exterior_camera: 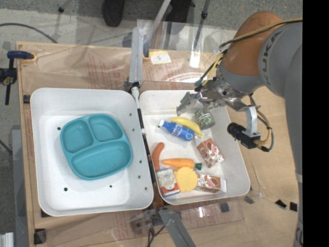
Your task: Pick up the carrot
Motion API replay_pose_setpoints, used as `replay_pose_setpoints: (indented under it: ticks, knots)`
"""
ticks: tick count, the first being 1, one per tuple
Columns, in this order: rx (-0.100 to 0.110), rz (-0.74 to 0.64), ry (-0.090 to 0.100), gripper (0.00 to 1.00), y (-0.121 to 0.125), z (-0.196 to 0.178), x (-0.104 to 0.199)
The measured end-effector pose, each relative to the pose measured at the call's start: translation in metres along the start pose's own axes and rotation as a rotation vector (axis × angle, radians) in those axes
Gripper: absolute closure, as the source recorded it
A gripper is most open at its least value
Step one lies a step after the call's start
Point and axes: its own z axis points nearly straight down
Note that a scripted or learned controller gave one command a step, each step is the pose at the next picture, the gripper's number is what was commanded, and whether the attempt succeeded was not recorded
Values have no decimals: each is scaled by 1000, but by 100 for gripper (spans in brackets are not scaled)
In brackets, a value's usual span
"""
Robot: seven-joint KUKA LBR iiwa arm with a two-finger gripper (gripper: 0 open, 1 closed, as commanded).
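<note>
Barely begun: right bin (237, 163) crowded with toy food, arm reaching in from the right, hand (191, 104) hovering over the bin's far end, open or closed impossible to tell; carrot (178, 163) untouched near the front, beside a yellow disc (186, 179)

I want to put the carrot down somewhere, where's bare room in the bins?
Left white bin: bare floor all around the teal divided plate. Right white bin: lower half crowded around the orange carrot; little room.
</note>
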Motion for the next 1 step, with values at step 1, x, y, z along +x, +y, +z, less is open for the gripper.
replay_pose_setpoints:
  ticks: [1]
  knots:
    - [2, 158, 0, 0, -90, 98, -13]
